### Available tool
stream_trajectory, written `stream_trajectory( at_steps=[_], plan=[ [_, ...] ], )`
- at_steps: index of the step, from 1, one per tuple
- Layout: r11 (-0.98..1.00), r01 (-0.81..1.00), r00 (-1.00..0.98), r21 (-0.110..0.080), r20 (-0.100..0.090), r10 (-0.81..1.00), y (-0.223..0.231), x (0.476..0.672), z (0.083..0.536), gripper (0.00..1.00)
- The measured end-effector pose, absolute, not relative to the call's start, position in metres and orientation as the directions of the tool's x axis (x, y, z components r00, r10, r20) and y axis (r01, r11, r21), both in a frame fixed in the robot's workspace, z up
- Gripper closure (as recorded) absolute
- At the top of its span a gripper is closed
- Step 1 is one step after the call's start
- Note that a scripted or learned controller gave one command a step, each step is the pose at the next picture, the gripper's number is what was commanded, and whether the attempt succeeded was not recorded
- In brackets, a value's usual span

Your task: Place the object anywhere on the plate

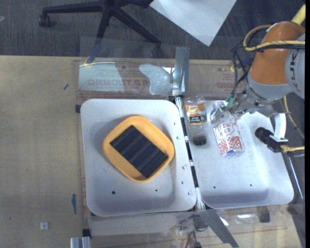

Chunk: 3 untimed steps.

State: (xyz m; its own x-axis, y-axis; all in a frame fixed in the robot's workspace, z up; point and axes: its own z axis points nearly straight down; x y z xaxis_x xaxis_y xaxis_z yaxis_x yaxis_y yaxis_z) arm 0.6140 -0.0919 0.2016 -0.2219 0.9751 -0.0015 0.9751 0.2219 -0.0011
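A yellow plate point(112, 154) with rounded corners lies in the left bin point(97, 189). A black ridged slab point(138, 151) rests on it. In the right bin point(252, 189) a small clear bottle point(195, 116) with an orange label and a dark cap lies close to the divider. Beside it lies a red-and-white checkered packet point(230, 139). My gripper point(220, 112) hangs over the far end of the packet, right of the bottle. Nothing shows between its tips.
A clear plastic sheet with reversed lettering point(126, 80) lies behind the bins on the wooden bench. An office chair base point(104, 14) and a white sheet point(193, 17) stand on the floor beyond.
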Motion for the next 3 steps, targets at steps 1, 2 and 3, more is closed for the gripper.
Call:
stream_trajectory(
  at_steps=[1, 2, 3],
  plan=[
    [0.527, 0.850, -0.527, -0.001, 0.001, 0.850, -0.025, 0.594, 0.203, 1.00],
    [0.432, 0.902, -0.432, 0.024, -0.011, 0.902, 0.042, 0.623, 0.195, 1.00],
    [0.621, 0.784, -0.621, 0.006, -0.002, 0.784, 0.100, 0.619, 0.177, 1.00]
  ],
)
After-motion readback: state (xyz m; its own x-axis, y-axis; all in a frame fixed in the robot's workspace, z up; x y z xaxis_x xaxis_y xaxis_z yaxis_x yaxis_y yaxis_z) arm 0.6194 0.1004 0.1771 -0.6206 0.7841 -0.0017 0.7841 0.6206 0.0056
